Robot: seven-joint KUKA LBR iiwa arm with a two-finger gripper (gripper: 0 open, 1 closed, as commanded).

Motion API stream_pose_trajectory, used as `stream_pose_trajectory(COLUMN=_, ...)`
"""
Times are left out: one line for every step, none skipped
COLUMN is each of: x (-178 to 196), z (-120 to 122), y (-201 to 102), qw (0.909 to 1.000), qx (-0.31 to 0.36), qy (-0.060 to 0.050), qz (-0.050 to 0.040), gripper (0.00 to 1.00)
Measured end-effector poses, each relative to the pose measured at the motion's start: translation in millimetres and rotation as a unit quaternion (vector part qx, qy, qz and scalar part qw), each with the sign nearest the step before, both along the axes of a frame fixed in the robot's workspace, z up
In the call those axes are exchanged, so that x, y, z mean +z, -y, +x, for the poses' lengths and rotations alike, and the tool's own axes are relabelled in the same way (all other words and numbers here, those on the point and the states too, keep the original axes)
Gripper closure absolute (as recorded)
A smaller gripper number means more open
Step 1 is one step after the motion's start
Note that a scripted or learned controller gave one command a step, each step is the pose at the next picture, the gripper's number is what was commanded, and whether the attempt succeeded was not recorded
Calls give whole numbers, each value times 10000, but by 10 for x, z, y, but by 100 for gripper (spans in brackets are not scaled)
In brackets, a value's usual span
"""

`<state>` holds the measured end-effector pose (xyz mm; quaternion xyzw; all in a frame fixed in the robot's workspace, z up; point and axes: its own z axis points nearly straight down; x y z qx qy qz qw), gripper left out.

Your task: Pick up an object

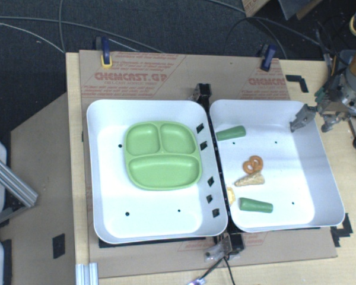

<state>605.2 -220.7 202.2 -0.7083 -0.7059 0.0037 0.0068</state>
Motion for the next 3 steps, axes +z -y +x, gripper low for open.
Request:
stream_pose_trajectory(x=88, z=34, y=-7, qw=10000, qx=19, qy=73, qz=-19, gripper=0)
stream_pose_trajectory(x=-407, z=-18, y=-99, qw=10000, qx=19, qy=46, qz=-8, gripper=0)
stream_pose_trajectory(x=-908, z=-97, y=-177, qw=10000, qx=20, qy=44, qz=-7, gripper=0)
